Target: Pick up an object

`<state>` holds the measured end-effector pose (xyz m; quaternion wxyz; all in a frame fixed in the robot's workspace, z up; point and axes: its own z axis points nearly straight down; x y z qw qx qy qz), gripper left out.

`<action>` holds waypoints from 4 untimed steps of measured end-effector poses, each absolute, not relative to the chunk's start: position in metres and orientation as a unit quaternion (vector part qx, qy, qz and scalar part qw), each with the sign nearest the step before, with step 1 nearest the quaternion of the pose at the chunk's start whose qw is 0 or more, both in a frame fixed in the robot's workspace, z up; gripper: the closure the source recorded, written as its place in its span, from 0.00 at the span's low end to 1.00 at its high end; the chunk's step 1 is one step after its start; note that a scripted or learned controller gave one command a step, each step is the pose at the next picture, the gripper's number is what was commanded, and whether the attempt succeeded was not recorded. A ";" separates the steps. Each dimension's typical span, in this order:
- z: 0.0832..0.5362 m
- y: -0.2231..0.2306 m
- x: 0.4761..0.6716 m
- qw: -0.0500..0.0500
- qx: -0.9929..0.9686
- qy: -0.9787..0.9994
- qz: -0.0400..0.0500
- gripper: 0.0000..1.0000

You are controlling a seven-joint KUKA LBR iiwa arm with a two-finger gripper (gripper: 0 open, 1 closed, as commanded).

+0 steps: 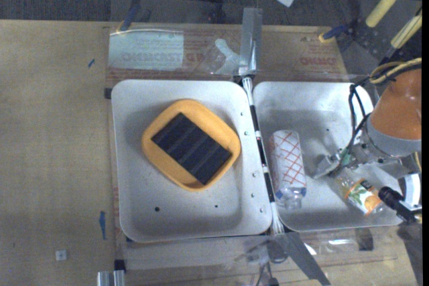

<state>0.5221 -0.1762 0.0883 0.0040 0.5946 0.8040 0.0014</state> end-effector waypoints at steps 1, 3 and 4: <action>0.220 -0.169 0.515 0.001 0.558 0.830 0.000 0.00; 0.098 -0.186 0.526 0.006 0.545 0.839 0.002 1.00; 0.099 -0.187 0.526 0.006 0.545 0.839 0.002 0.00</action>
